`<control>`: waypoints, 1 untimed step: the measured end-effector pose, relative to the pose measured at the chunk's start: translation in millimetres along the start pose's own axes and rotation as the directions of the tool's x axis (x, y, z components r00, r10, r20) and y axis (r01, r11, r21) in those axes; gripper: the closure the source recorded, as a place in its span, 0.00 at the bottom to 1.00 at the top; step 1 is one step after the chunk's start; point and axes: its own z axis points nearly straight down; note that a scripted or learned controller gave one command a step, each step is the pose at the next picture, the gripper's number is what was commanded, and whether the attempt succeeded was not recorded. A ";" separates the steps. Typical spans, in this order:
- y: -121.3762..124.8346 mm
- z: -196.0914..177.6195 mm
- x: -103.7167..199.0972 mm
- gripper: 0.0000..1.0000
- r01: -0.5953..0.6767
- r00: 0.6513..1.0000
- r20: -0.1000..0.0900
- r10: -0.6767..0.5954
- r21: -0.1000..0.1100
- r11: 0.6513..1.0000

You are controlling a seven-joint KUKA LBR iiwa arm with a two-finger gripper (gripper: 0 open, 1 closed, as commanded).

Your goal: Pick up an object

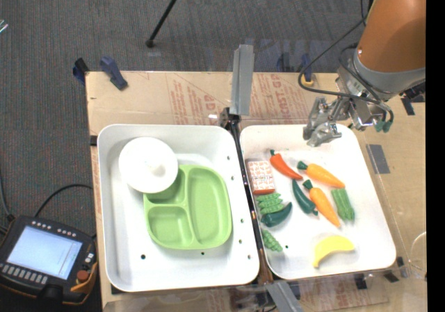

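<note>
My arm and tool, seen from above

My wrist wears a broad, rounded orange band [393,22] over a grey ring; black cables loop beside it, and my tool [322,131] is pale grey metal with small dark fittings.

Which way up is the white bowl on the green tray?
Upside down, it seems. The white bowl shows a flat ringed base on top and no hollow, and it overlaps the back left corner of the green tray in the left bin.

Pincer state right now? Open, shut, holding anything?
Pincer: cannot be told; it hangs over the far edge of the right bin, with nothing visible between its tips.
</note>
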 end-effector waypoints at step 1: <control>0.5 -10.0 -1.4 1.00 0.002 1.000 0.004 -0.002 0.000 1.000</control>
